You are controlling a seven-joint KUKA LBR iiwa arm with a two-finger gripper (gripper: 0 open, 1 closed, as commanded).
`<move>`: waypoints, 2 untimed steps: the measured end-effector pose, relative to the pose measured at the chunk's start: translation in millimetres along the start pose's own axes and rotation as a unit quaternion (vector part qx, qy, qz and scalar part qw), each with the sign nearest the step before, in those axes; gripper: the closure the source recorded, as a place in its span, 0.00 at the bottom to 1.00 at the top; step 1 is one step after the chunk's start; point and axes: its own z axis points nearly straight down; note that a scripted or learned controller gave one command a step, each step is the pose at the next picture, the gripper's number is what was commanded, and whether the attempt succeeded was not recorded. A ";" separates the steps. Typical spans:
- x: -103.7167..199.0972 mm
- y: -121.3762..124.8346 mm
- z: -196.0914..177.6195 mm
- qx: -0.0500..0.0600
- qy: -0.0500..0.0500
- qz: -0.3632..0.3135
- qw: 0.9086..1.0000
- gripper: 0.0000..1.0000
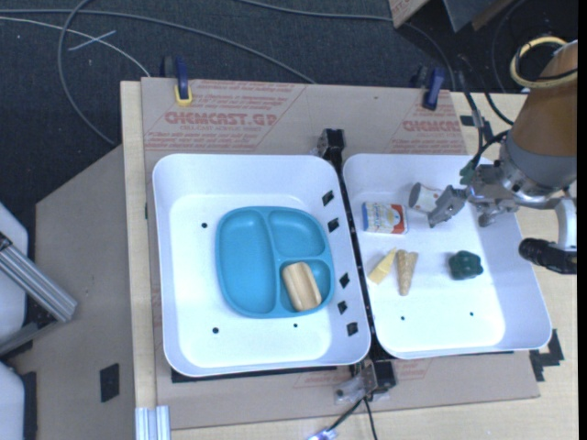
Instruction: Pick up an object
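My gripper [429,203] hangs over the right bin [514,333], its two grey fingers spread apart with nothing between them. Just left of it lies a small white packet with red and blue print [382,216]. Below the packet rest a pale yellow wedge [381,266] and a tan cone-shaped piece [405,270]. A dark green lump [465,264] sits below and to the right of the fingers. In the left bin [183,337] a blue divided plate [261,259] holds a tan bread roll [301,284] in its lower right compartment.
A black divider with clips [341,236] runs between the two bins. The arm's grey and orange wrist [546,136] stands over the right bin's upper right corner. Cables cross the dark floor at the top.
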 end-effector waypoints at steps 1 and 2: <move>0.4 3.3 -7.8 -0.007 -0.001 -0.002 1.000 0.00; -0.4 5.3 55.4 -0.004 0.000 -0.001 1.000 0.00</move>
